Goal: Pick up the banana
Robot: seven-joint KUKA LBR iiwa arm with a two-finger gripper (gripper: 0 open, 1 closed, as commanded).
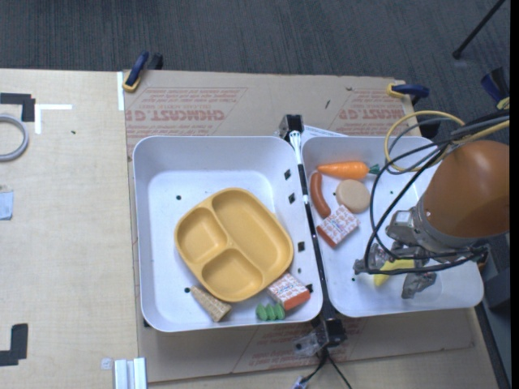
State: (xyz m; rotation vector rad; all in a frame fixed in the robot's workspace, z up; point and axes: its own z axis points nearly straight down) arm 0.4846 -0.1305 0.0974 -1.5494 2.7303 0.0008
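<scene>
Small yellow parts of the banana (382, 279) show in the right bin (458, 297), near its front edge. Most of it is hidden under the wrist. My gripper (396, 268) is low in that bin, directly over the banana, below the arm's orange band (474, 189). The grey wrist and cables cover the spot where gripper and banana meet, so I can't make out any hold on the fruit.
The right bin also holds a carrot (343, 169), a sausage (319, 194), a round beige biscuit (353, 194) and a red-and-white box (337, 226). In the left bin (154, 217) are a yellow divided plate (233, 244), a cracker (211, 302), a green piece (270, 311) and a red box (289, 291).
</scene>
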